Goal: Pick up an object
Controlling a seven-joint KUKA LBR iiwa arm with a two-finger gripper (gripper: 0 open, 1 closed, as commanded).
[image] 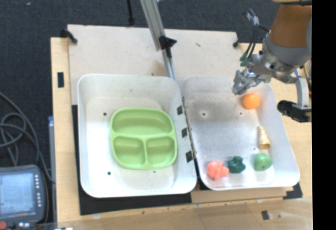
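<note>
Hovering beside the orange ball (251,101), the gripper (240,85) is hiding its jaw state; the ball is looking light, smooth, roll-prone: pinch across its middle.

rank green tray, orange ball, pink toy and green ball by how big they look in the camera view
1. green tray
2. pink toy
3. green ball and orange ball: these look about alike, so no ranking between them.

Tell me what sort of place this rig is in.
Probably a robotics lab test bench, not a kitchen: two shallow white plastic bins side by side on a wooden board, an aluminium camera mast, and small toy objects such as an orange ball.
</note>
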